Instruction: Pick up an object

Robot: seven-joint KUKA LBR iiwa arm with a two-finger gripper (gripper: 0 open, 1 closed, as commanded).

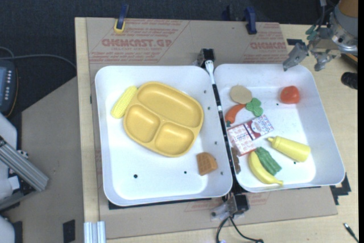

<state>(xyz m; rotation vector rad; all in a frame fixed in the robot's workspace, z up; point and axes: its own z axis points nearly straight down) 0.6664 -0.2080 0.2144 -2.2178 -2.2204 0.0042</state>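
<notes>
The tool (307, 56) hangs with its two fingers spread wide and nothing between them, above the far right corner of the right bin (327, 122), so the pick looks not yet begun. Nearest lies the red tomato (290, 94) (small, round, glossy), clear of the other toy foods.

We look down at a slant from one fixed camera above the bench (170, 37), both white bins (108, 139) filling mid-frame, with the arm (344, 14) entering at two o'clock.
</notes>
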